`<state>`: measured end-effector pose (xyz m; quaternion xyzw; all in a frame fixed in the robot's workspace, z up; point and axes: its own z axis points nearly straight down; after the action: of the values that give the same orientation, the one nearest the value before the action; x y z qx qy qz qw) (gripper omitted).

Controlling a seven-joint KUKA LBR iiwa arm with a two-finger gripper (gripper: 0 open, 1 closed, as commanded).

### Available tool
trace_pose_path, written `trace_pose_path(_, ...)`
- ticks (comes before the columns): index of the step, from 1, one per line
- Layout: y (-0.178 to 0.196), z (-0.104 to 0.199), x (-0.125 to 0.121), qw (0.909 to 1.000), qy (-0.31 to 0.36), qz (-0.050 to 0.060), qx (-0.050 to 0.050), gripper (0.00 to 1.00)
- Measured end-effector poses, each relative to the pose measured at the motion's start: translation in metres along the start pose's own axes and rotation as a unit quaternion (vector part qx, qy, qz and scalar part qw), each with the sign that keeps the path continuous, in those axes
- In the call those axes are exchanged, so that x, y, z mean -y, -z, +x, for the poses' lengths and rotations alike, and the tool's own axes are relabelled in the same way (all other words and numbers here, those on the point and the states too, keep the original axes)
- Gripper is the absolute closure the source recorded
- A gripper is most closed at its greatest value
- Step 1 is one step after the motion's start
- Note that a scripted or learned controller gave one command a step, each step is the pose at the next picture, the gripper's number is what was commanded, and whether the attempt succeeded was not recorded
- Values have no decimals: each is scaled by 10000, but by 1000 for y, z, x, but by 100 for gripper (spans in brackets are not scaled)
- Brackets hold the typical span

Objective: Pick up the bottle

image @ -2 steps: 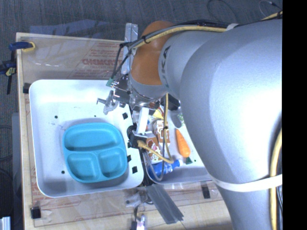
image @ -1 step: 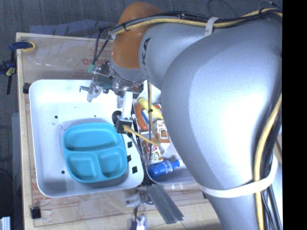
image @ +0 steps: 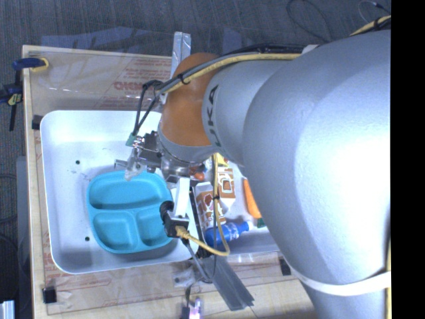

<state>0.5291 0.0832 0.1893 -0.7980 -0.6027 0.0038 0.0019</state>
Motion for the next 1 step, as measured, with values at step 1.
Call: trace_pose_path(1,0,-76,11,9999,-135,-5,-5,0)
